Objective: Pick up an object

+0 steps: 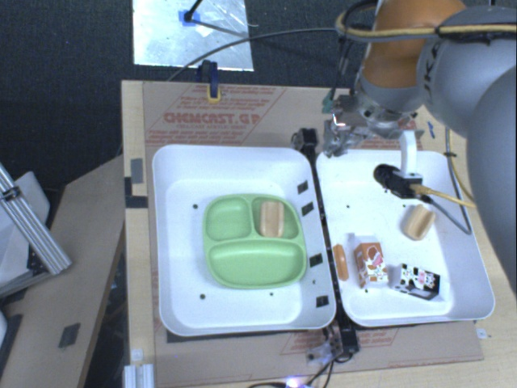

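Observation:
The right bin point(468, 297) holds a tan bread-like piece point(418, 221), a small orange sausage point(341, 262), a red and white carton point(371, 263) and a black and white box point(418, 280). My gripper point(338, 138) hangs under the orange band, over the far left corner of the right bin. It is well apart from all of these objects and nothing is seen in its grasp. A black part with a white bracket point(397, 178) sticks out below the wrist over the bin's far half.
The left bin point(174, 297) bears a green divided plate point(250, 261) with a tan bread slice point(271, 217) in its far right compartment. Black clips point(311, 217) line the seam between the bins. Cables run from the wrist across the right bin's far right side.

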### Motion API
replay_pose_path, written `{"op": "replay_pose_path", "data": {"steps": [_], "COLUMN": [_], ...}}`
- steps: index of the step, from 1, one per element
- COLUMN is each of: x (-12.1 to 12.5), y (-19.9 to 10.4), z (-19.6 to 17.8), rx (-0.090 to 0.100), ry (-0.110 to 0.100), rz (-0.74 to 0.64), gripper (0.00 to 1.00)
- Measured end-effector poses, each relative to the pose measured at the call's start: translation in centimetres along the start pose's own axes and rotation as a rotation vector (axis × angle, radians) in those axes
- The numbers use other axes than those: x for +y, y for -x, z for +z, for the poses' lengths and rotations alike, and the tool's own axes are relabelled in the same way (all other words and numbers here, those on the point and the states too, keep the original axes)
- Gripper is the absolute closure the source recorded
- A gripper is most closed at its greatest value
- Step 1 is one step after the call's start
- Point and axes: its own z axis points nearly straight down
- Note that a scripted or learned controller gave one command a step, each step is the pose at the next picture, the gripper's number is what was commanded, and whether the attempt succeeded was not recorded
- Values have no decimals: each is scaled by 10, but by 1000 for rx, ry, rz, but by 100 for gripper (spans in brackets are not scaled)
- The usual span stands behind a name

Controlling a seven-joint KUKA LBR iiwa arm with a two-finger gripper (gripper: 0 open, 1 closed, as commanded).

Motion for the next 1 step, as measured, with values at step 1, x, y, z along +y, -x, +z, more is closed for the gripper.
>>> {"op": "replay_pose_path", "data": {"steps": [1], "x": [2], "y": [-55], "z": [-6], "rx": [0], "ry": [0], "rz": [0], "gripper": [100]}}
